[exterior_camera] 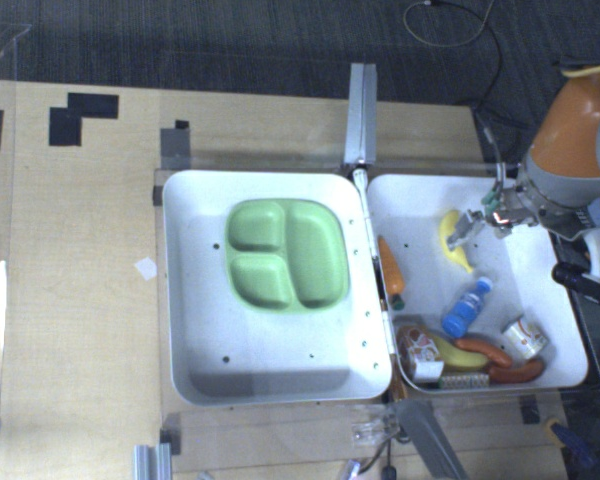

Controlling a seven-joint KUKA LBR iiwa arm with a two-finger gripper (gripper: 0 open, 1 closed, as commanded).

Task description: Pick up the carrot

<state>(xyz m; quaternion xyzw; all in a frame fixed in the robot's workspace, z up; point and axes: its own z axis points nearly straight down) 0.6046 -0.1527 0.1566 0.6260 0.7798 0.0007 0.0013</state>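
Carrot [389, 268] wedged along bin wall, well left of end effector [472, 225]; fingers apart, clamped on nothing, beside yellow banana [454, 236].

The bins [195, 368] were seen to be of smooth white plastic, faintly glossy. A matt green plastic tray [286, 253] lay in one. The bench [80, 298] was of pale wood — smooth, lightly sheened. The bottle [466, 309] appeared as glossy blue plastic — the carrot [389, 265] smooth, orange.

Orange carrot [389, 268] lying lengthwise against right bin's left wall.
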